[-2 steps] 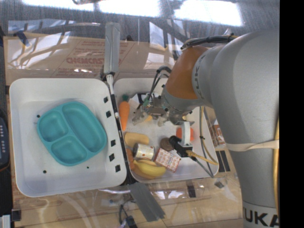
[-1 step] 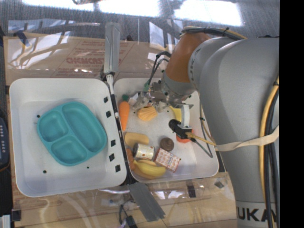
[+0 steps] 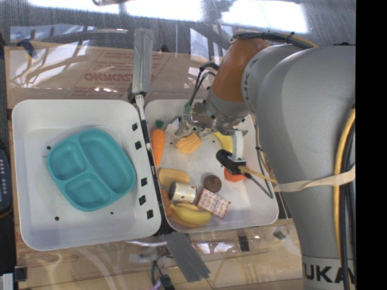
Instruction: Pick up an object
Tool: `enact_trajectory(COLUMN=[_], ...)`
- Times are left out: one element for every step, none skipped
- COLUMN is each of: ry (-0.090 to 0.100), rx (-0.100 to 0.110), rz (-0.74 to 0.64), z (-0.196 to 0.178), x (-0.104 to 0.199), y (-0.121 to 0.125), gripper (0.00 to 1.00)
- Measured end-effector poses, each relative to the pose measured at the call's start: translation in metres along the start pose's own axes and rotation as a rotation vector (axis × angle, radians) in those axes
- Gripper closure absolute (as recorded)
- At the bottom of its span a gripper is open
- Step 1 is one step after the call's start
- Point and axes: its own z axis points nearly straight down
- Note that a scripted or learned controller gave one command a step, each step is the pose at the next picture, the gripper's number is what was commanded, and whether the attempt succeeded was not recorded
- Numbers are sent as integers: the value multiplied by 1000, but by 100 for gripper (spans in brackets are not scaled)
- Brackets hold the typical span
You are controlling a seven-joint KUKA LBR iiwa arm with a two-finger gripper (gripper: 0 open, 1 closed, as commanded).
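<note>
My gripper reaches down into the far part of the right bin, under the arm's orange band. Just in front of it lies a ridged yellow-orange piece, close to the fingertips; I cannot tell whether they touch it. An orange carrot lies along the bin's left wall. Nearer the front are a pale yellow lump, a small can, a brown disc, a red-and-white box and a banana.
The left bin holds a teal divided plate. A yellow item and an orange item sit at the right bin's right side, partly under the wrist. The grey arm covers the bench's right.
</note>
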Motion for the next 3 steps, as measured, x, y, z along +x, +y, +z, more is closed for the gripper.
enact_trajectory(ry=[-1,7,-2], rx=[29,27,-15], rz=[-146,62,-62], z=[9,10,-108], x=[-3,-52,-18], y=[12,19,23], gripper=[100,100,100])
